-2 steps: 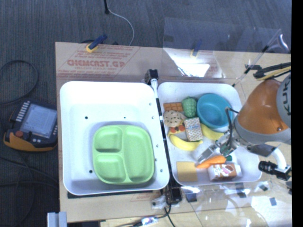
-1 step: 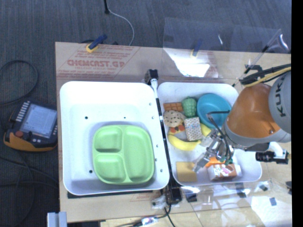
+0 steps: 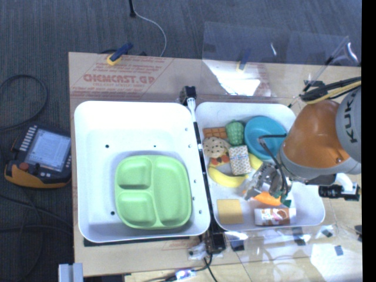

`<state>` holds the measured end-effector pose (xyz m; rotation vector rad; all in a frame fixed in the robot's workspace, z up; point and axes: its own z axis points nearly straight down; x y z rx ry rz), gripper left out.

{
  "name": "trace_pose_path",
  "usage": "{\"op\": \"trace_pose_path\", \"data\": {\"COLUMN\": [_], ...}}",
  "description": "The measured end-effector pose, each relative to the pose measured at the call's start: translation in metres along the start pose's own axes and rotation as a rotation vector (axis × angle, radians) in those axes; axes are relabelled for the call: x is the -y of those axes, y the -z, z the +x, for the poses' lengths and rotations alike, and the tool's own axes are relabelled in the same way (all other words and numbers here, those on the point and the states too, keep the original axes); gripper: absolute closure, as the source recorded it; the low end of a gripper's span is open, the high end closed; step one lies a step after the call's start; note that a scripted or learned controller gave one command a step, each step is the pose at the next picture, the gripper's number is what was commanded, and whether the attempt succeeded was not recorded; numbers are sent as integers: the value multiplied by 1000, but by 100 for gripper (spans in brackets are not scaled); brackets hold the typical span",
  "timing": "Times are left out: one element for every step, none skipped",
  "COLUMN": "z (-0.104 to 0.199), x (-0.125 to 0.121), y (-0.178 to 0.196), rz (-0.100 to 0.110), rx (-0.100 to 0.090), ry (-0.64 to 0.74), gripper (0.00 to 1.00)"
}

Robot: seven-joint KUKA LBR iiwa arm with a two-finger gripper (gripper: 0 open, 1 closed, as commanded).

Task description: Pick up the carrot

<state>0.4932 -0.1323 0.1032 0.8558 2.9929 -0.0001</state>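
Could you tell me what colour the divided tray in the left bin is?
Light green divided tray, in the camera view.

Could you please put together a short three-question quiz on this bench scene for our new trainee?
1. True or false: the green divided plate lies in the left bin.
2. Which item lies nearest the gripper? A) the carrot B) the blue bowl C) the green plate
3. Fill in: the banana lies in the ____ bin, beside the yellow block.

Key
1. True. The plate sits in the left bin, apart from the other items.
2. A. The carrot lies just under the gripper, next to the small packet.
3. Right. The banana lies in the right bin.
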Motion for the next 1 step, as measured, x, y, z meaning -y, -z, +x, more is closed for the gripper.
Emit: {"op": "trace_pose_path", "data": {"z": [41], "x": [-59], "y": [85], "rz": [1], "rx": [-19], "ry": [-27], "gripper": [100]}}
